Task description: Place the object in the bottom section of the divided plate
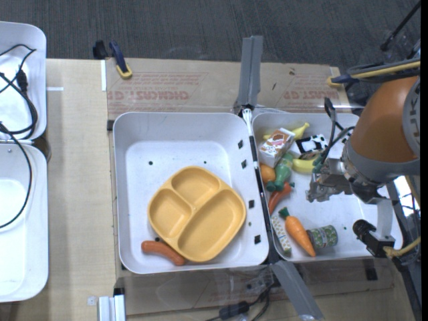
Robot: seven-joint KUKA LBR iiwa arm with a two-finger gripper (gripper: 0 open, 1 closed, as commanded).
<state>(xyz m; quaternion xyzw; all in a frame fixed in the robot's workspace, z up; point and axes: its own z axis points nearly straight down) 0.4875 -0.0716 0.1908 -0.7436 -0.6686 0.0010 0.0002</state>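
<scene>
Hovered over right white bin (374,246): end effector (321,189), finger state unclear. Nearest: small orange plastic carrot (299,235), prob. light, stiff, slick; grab mid-body. Yellow divided plastic plate (196,212) in left white bin (127,179).

Probably a robotics lab: a wooden table (73,146) bearing 2 white bins (127,179), taped cardboard (174,85), loose cables (17,105).
</scene>
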